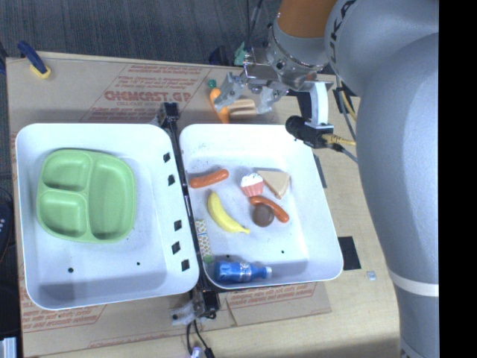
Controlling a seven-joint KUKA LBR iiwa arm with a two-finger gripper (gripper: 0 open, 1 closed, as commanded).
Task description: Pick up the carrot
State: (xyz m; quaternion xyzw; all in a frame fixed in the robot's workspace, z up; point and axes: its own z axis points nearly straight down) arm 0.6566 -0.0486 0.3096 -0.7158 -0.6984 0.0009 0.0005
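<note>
Brown cardboard [112,88] printed in red lettering is laid over the bench, with dark carpet beyond at 12 o'clock. Two white bins are set side by side on it, their inner rims touching.

Left bin [45,274]: one green divided plate [86,194] is seated toward 10 o'clock of the bin floor.

Right bin [317,230]: seven items are noted.
- A red-orange sausage [209,177] lies at 10 o'clock.
- A banana [223,213] lies just below it, near centre.
- A cupcake [252,184] and a tan wedge [276,182] are set together at 1 o'clock.
- A brown round piece [261,215] is touched by a second red-orange sausage [274,210] at 3 o'clock.
- A blue bottle [240,272] lies on its side against the near wall at 6 o'clock.

The arm is extended from 3 o'clock, and the gripper [250,94] is placed over the cardboard just beyond the right bin's far rim, at 12 o'clock of that bin. The state of the jaws cannot be told, as metal parts and cables overlap there.

A small orange piece with a green end, taken to be the carrot [215,94], is seen outside both bins, just beside the gripper at its 9 o'clock. Whether it is gripped or resting on the cardboard cannot be told. A tan and orange item [237,111] is seen directly below the gripper, at its 6 o'clock.
</note>
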